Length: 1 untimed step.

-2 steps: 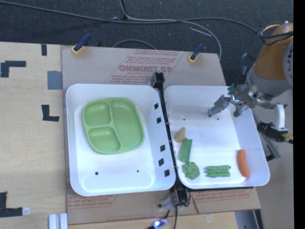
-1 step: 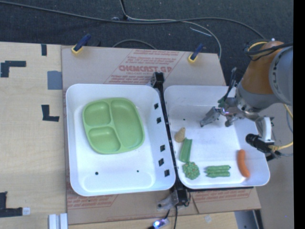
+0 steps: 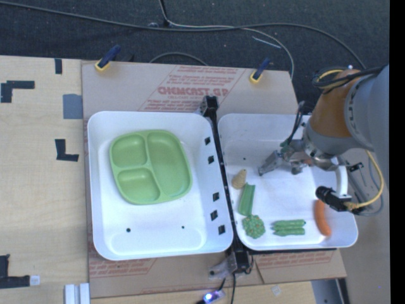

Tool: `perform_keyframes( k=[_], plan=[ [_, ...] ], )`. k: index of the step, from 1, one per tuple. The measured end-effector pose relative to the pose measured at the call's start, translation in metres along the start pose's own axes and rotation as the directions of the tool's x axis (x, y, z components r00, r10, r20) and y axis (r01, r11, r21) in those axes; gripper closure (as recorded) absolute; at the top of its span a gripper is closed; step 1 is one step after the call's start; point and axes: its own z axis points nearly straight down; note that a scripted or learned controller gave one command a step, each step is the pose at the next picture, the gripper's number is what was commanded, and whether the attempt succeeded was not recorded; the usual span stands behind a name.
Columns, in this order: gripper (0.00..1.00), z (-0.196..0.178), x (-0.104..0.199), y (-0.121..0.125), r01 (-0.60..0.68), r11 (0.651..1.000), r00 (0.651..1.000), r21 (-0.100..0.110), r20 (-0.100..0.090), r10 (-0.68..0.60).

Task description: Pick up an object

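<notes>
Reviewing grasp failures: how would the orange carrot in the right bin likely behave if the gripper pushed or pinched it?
The carrot looks rounded and elongated, so it may roll sideways when nudged. Its smooth, toy-like surface could slip between the fingers. It lies close to the right bin wall, which probably limits approach.

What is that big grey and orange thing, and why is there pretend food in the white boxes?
That is a robot arm, seen by a camera looking down from above. It reaches in from the right, and its gripper, a two-finger claw, hangs over the right bin. In that bin lie toy foods: broccoli, green beans, a green stick, a tan piece and a carrot. The left bin holds a green divided plate. The claw holds nothing yet.
</notes>
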Motion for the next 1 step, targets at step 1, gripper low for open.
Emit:
perform_keyframes(
  k=[1],
  plan=[
    [1.0, -0.014, -0.0004, 0.0015, 0.0, 1.0, 1.0, -0.004, 0.001, 0.0]
  ],
)
